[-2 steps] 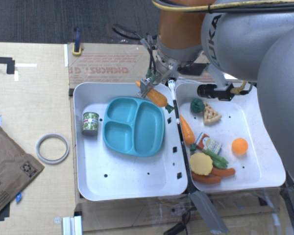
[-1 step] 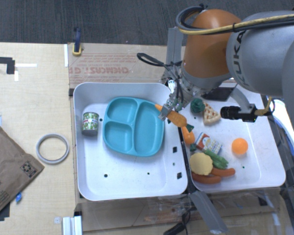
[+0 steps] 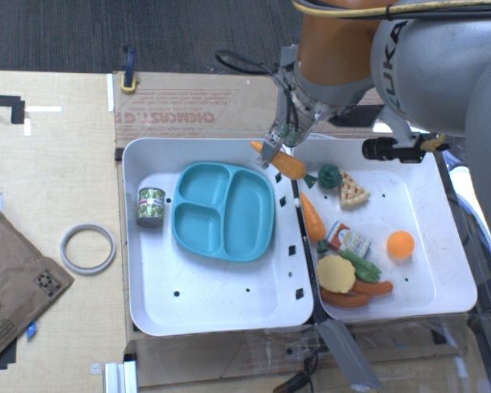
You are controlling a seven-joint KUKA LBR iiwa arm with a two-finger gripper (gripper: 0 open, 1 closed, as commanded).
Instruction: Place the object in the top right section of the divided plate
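A teal divided plate [image 3: 195, 244] lies in the left bin [image 3: 221, 301], with two small sections on its left and one long section on its right. My gripper [image 3: 272, 151] hangs over the ridge between the two bins, just above the plate's upper right corner. It is shut on an orange toy carrot [image 3: 290, 167]. The carrot's tip pokes out to the upper left of the fingers and its thick body slants down to the right. The carrot is level with the bins' back rims and lies outside the plate.
A small green can [image 3: 150, 205] stands left of the plate. The right bin [image 3: 425, 289] holds a second carrot [image 3: 313, 218], a green broccoli [image 3: 330, 176], a pizza slice [image 3: 353, 191], an orange ball [image 3: 400, 245], a carton [image 3: 349, 240] and a yellow piece [image 3: 335, 274]. A tape ring [image 3: 87, 246] lies on the bench.
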